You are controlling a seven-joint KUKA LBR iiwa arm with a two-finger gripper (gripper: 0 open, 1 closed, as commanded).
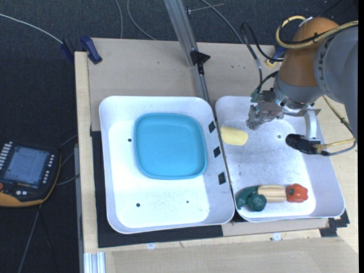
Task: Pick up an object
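Tool [257, 118] grip state unclear, just beside yellow object [234, 136], right bin [330, 178], no legible writing

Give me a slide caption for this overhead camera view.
KUKA gripper poised in the right bin beside a yellow object; blue plate in the left bin.

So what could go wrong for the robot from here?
The gripper hangs just right of the yellow piece, not over it, so a straight descent might miss it or nudge it aside. That piece also lies close to the right bin's left wall, leaving little room on that side. The green, tan and red items sit bunched together, so grabbing one could knock its neighbours.
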